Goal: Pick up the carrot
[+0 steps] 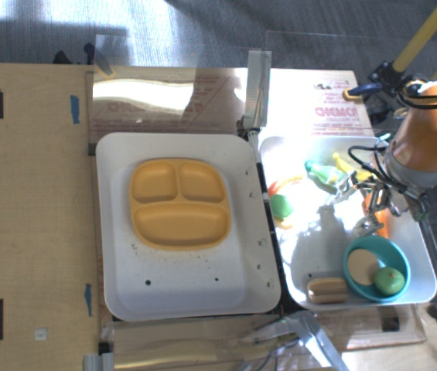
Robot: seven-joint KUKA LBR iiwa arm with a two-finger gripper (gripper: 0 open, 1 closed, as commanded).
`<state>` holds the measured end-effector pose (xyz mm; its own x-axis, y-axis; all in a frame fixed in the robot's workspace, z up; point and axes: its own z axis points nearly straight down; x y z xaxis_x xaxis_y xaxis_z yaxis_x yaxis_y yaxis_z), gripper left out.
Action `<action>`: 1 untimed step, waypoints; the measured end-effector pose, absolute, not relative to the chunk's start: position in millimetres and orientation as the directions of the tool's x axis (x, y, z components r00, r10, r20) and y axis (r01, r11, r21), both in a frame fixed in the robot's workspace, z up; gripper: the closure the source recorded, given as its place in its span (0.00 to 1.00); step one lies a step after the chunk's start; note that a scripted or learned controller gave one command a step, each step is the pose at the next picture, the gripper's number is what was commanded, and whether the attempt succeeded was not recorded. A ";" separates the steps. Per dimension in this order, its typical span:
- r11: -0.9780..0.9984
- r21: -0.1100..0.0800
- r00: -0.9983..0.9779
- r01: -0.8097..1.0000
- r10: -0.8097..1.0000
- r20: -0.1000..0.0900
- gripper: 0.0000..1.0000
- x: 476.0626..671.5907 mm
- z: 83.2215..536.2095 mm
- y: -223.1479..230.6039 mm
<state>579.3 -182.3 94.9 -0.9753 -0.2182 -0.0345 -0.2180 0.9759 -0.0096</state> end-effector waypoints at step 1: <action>1.000 -0.006 -0.999 -0.013 -0.013 -0.038 0.00 575.2 95.6 -198.1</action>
